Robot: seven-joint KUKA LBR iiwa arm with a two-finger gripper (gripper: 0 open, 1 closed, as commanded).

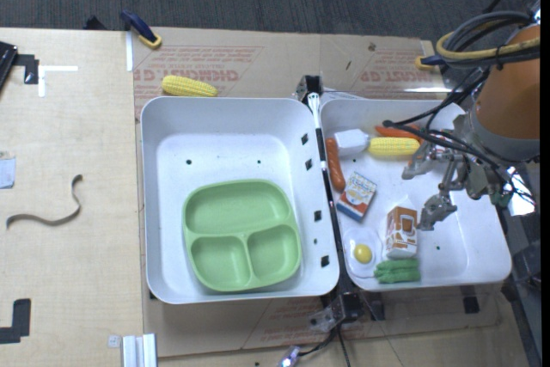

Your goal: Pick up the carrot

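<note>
Right bin, far wall: carrot (397,131), orange, mostly hidden behind a corn cob (394,147); I take it for the carrot.
Neighbours: white block (350,141) left of the cob; sausage (334,164) by the left wall.
My gripper (434,189): fingers spread, nothing between them, above the bin floor nearer the camera than the cob.
Approach: come down behind the cob, jaws across the carrot's width, without nudging the cob.
</note>
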